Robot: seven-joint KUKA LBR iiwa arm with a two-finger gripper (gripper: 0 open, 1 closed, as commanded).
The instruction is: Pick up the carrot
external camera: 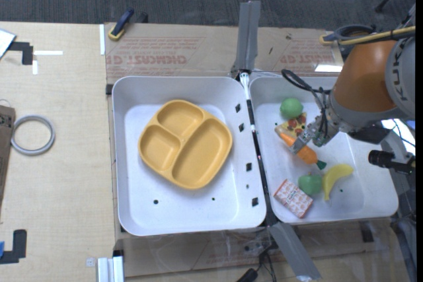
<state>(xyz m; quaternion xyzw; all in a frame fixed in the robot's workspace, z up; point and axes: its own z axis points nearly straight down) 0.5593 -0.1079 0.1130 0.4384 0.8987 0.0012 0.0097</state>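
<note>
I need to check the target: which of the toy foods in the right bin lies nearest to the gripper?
The carrot, orange with a green tip, lies right beside the gripper; the banana lies farther away.

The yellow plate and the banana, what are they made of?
The plate looks like plastic: one even matte yellow, with smooth molded compartments. The banana is probably a plastic toy too, since its skin is flat yellow with no brown marks, but that is less sure.
</note>
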